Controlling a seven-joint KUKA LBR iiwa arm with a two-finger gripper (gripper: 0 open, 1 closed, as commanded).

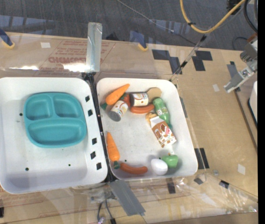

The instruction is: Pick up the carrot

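From the overhead camera I see two carrots in the right bin [184,125]: one carrot [117,93] at the top left corner, another [112,146] along the left wall. Both look like light, stiff, smooth plastic; I'd grip mid-body, across the width. I cannot tell the claw's state

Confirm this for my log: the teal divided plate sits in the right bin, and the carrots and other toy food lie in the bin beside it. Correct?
Not quite. The camera view shows the teal plate in the left bin, not the right. The rest holds: the carrots and other toy food lie in the bin beside it, the right bin.
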